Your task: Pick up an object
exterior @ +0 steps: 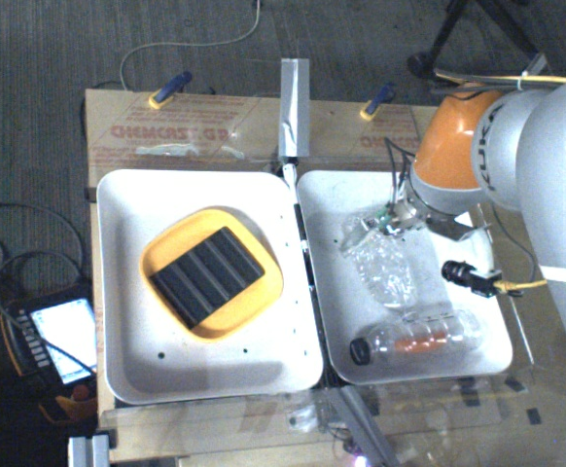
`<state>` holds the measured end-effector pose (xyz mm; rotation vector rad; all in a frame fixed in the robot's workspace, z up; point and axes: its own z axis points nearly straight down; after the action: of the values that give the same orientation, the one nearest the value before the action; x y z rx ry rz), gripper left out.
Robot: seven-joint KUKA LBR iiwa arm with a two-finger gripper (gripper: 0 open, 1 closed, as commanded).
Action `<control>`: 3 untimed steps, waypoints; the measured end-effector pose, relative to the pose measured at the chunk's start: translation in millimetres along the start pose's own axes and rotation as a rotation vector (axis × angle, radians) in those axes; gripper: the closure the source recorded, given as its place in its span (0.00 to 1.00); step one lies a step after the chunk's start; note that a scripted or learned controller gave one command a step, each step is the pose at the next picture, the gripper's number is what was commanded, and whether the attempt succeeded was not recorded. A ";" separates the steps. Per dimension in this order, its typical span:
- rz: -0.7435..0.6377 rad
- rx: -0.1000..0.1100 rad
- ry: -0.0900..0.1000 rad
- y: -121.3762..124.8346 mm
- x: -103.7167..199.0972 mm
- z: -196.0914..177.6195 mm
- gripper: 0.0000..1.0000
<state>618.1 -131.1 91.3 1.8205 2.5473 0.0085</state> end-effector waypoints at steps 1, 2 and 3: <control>-0.059 -0.003 -0.002 -76.2 56.4 -2.0 0.00; 0.028 0.010 0.002 -89.4 39.0 -147.8 0.00; -0.026 0.007 0.004 -108.8 -3.0 -18.2 0.00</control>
<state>515.9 -169.1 108.3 1.7910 2.5764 0.0033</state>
